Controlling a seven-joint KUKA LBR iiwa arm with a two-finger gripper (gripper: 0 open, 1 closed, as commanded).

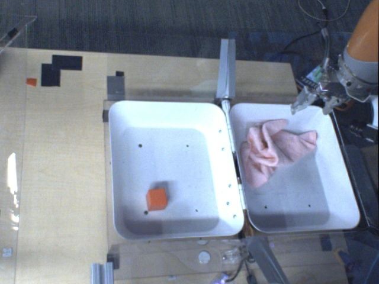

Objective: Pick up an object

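gripper [313, 102]: top right, over far edge of right bin; two fingers spread apart, nothing between them
fingers [299, 104]: pale, pointing down toward bin; one nearer the divider side, other nearer the arm
arm [362, 52]: grey with orange band, entering from right, just behind and above gripper
pink cloth [273, 149]: crumpled, in right bin, just below and left of gripper; near but apart from fingertips; upper fold closest to tool
right bin [340, 209]: white, shallow; directly under gripper at its far rim; cloth sits in far-left half, near half bare
orange block [157, 199]: small cube, in left bin, well apart from gripper, far to its left and toward camera; casts small shadow on bin floor
left bin [124, 123]: white, shallow; across divider from gripper, touching right bin along shared edge
divider rail [225, 70]: grey metal strip between the bins, running away from camera; left of gripper
bench [59, 170]: light wood, spreads left of bins, far from tool
black markers [58, 68]: flat black shapes on bench, far upper left, well apart from gripper
small orange tag [31, 82]: beside black markers, far left
cables [323, 7]: thin loop above gripper, on dark floor behind bench
contact: none seen between tool and cloth or block
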